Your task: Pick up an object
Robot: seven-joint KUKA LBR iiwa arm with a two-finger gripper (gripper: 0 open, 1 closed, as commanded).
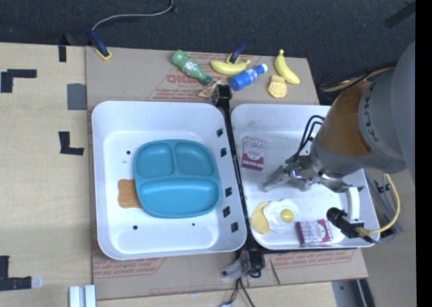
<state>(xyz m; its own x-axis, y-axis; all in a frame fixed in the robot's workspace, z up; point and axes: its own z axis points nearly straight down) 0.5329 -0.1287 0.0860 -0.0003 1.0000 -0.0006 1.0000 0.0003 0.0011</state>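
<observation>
The gripper (278, 177) hangs in the right bin (270, 118) with its two fingers spread a little and nothing between them, so the grasp is not yet made; this reads as the approach step. The grey arm (364, 130) comes in from the right, its orange band above the wrist, the claw pointing left and down towards the bin floor. Nearest candidates: the fried egg toy (277, 216) just nearside of the fingers, the small red-and-white carton (254, 152) a little farther off, and a red packet (314, 231) at the near right. The next move likely calls for centring over one and closing.
</observation>
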